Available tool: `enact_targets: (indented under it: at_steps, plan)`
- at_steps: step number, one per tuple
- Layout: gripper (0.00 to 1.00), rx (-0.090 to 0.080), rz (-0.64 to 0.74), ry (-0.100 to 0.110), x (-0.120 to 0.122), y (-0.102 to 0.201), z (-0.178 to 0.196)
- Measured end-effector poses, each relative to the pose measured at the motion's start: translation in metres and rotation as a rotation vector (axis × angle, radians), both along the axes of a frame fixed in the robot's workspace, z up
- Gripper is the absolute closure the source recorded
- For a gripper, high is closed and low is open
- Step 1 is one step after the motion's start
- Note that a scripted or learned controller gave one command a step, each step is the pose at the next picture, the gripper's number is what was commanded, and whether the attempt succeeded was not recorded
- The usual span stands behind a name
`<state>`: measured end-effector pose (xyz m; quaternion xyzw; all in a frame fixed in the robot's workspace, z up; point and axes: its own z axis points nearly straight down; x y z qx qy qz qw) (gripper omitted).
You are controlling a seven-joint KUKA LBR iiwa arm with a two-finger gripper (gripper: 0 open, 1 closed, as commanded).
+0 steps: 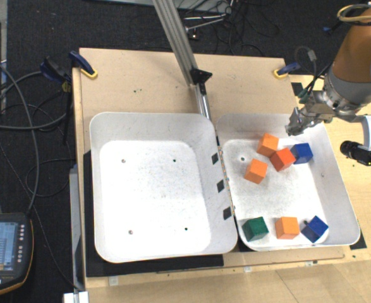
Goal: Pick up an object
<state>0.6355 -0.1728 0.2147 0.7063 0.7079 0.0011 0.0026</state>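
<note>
Seven blocks (280,158) inside right bin's (344,197) edges.

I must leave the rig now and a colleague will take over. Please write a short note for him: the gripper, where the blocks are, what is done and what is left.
Gripper: the two-finger gripper is over the far rim of the right white bin, with no block between its fingers.
Things: all seven cubes lie in the right bin. Far cluster: two small orange cubes, a red cube and a blue cube. Near wall: a green cube, an orange cube and a blue cube.
The left white bin sits beside it.
Done: nothing lifted.
Left: descend, grasp one cube, lift; the far cluster is nearest.
</note>
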Motion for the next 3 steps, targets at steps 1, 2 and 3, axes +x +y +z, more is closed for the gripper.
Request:
enact_targets:
  at_steps: [1, 2, 3]
  plan:
    - [1.0, 0.004, 0.005, 0.007, -0.011, 0.049, -0.005]
    - [1.0, 0.004, 0.006, 0.006, -0.028, 0.106, 0.008]
    - [1.0, 0.004, 0.006, 0.006, -0.039, 0.154, 0.01]
